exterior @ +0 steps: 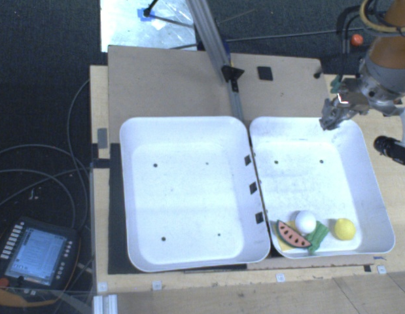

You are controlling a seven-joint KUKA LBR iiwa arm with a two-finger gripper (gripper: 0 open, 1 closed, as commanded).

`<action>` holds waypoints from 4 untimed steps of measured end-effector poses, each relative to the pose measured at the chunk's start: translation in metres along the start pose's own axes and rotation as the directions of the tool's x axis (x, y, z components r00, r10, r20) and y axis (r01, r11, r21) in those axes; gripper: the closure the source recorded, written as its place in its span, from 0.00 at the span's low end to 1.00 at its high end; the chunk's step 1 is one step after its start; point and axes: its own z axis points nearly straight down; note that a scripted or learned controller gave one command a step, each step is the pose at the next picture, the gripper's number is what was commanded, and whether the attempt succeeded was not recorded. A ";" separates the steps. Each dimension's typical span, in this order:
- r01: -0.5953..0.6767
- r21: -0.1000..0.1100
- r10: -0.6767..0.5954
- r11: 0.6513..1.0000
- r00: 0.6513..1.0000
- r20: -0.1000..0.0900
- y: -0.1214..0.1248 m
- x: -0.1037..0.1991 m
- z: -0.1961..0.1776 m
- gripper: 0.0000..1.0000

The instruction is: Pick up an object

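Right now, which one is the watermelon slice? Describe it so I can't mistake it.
Go to the right bin and look along its near edge, where the objects cluster. The watermelon slice is leftmost there: a flat wedge, red with dark seeds and a yellow-green rind, touching the white ball, unlike the round yellow lemon farther right.

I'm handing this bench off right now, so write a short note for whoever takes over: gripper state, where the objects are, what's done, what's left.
Gripper: over the far right corner of the right bin, nothing seen between its fingers; open or shut cannot be told from this view.

Objects: all bunched at the near edge of the right bin. A watermelon slice, a white ball touching it, a green piece beside them, and a yellow lemon-like object slightly apart to the right.

Left bin: no objects seen in it.

Done: no pick yet.

Left: move the gripper across the bin to the cluster and pick one; the yellow one looks least crowded.
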 end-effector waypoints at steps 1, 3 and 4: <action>0.002 0.005 -0.002 1.000 1.000 -0.001 -0.025 0.043 0.013 1.00; 0.005 0.006 -0.005 1.000 1.000 -0.002 -0.062 0.154 0.031 1.00; 0.004 0.005 -0.004 1.000 1.000 -0.002 -0.073 0.203 0.041 1.00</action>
